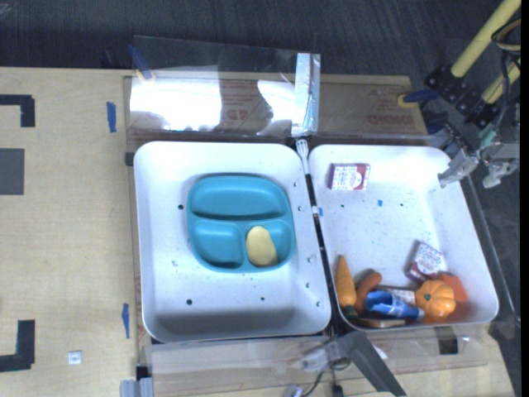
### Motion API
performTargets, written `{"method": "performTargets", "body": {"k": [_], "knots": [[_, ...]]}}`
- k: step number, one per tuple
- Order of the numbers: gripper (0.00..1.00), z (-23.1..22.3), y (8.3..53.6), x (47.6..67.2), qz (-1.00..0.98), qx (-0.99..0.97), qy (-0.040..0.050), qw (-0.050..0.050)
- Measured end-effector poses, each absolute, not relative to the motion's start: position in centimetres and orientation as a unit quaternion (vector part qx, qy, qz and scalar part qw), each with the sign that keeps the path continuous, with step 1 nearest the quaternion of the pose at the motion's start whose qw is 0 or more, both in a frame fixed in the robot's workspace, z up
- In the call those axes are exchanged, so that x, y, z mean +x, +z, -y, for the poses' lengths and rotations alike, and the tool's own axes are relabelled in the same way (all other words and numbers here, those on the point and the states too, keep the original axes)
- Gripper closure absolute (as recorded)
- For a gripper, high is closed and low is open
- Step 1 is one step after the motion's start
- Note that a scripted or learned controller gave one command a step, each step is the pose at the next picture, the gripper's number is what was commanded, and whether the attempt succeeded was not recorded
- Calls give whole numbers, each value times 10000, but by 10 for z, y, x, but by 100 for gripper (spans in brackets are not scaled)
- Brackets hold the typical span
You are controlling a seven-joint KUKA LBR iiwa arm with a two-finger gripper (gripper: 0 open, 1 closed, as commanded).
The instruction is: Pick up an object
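Grey metal is seen at about three o'clock in the camera view, where the gripper [473,165] hangs over the upper right rim of the right bin [388,213]; whether it is spread or pressed together cannot be told, and nothing is seen held in it. The step in hand is judged to be the approach, with no object yet chosen or touched. The objects to be picked are gathered at about five o'clock, in the near corner of the right bin: an orange pumpkin-like toy [437,298], a carrot [345,282] lying lengthwise along the left wall, a blue tube [391,305] between them, and a small dark red packet [427,260] just above the pumpkin-like toy. A second packet [348,176], red and white, lies alone near the top of that bin, well apart from the pile. It is judged that this lone packet would be reached most cleanly, though a flat thing may be hard to pinch; the pumpkin-like toy offers more body but is crowded by the tube and the bin's wall, so a descent there should be centred carefully. In the left bin [165,288], at about nine o'clock, a blue divided tray [235,209] holds a yellow egg-shaped object [261,246] in its lower right compartment. The ridge between the bins and a clear plastic sheet [223,98] at twelve o'clock lie outside the likely path.
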State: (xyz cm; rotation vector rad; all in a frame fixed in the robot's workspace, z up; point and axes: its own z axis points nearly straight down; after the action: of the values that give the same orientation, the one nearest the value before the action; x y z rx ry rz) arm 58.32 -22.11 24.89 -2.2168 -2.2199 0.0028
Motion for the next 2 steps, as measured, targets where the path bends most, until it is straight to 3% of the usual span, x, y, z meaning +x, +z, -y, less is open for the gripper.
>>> {"method": "performTargets", "body": {"k": [1, 2], "knots": [[0, 150, 139, 648, 7668, -6419, 18, 53], [0, 120, 85, 666, 8230, -5680, 21, 23]]}}
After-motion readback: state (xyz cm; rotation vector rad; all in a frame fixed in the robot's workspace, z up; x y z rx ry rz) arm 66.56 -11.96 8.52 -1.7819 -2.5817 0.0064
